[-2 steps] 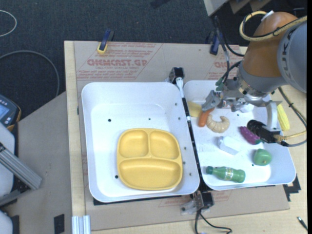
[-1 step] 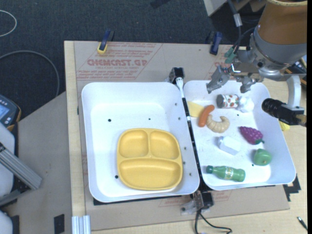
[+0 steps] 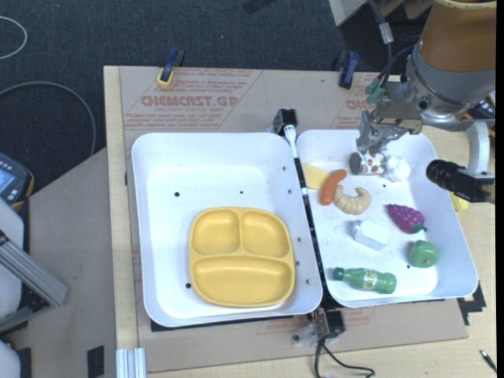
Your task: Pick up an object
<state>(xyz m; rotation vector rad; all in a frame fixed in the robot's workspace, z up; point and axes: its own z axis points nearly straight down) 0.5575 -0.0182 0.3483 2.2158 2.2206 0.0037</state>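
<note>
My gripper [image 3: 375, 153] hangs low over the back of the right bin [image 3: 453, 278], just above a small white object with red spots [image 3: 379, 164]. I cannot tell whether it touches that object. Also lying in the right bin are a yellow wedge [image 3: 314, 176], an orange sausage-shaped piece [image 3: 333, 186], a tan croissant [image 3: 353, 201], purple grapes [image 3: 405, 217], a white block [image 3: 368, 235], a green apple [image 3: 424, 253] and a green bottle [image 3: 364, 279] on its side.
The left bin [image 3: 157, 211] holds a yellow divided plate [image 3: 240, 256]. A black divider [image 3: 301, 181] runs between the bins. A black cylindrical part [image 3: 457, 178] juts in at the right edge. Clamps [image 3: 167, 68] sit on the board's far edge.
</note>
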